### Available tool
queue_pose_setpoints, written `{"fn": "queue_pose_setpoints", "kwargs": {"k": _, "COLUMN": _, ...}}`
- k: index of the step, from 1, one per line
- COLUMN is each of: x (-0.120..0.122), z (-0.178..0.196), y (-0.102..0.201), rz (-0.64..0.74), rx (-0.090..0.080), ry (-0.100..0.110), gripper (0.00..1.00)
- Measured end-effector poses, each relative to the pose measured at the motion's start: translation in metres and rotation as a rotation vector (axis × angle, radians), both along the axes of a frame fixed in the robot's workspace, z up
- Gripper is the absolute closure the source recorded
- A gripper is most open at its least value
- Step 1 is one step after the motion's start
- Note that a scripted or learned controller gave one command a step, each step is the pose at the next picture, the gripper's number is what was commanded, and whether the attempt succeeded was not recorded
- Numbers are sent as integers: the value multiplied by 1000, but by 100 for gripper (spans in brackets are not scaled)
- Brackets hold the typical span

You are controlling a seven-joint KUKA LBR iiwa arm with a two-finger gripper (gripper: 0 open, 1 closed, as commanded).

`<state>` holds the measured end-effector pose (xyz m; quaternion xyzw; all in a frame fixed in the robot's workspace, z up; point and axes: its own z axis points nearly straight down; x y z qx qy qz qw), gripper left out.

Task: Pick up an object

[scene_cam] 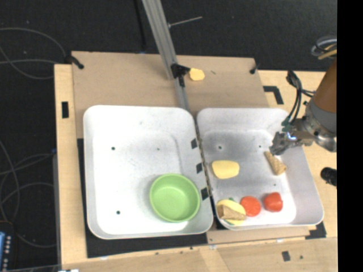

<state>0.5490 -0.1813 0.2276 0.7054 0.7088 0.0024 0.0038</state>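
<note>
Overhead, gripper [279, 143] hung above right bin [309, 200], finger state indeterminate, just above tan block [275, 164], yellow piece [225, 169] near centre

Fixed above the bench [130, 84], looking down at a slant, far enough back to take in both white bins [142, 129] and the dark floor around the bench. Arm [324, 103] entering from the right of the bins, metal pole [161, 35] rising beyond them.
</note>
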Motion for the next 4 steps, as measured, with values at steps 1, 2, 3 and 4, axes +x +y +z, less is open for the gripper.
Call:
{"fn": "queue_pose_setpoints", "kwargs": {"k": 1, "x": 2, "z": 51, "y": -1, "rz": 0, "rx": 0, "ry": 1, "gripper": 100}}
{"fn": "queue_pose_setpoints", "kwargs": {"k": 2, "x": 10, "z": 53, "y": 42, "rz": 3, "rx": 2, "ry": 5, "gripper": 100}}
{"fn": "queue_pose_setpoints", "kwargs": {"k": 3, "x": 15, "z": 39, "y": 96, "rz": 2, "rx": 2, "ry": 8, "gripper": 100}}
{"fn": "queue_pose_setpoints", "kwargs": {"k": 4, "x": 27, "z": 25, "y": 150, "rz": 1, "rx": 2, "ry": 10, "gripper": 100}}
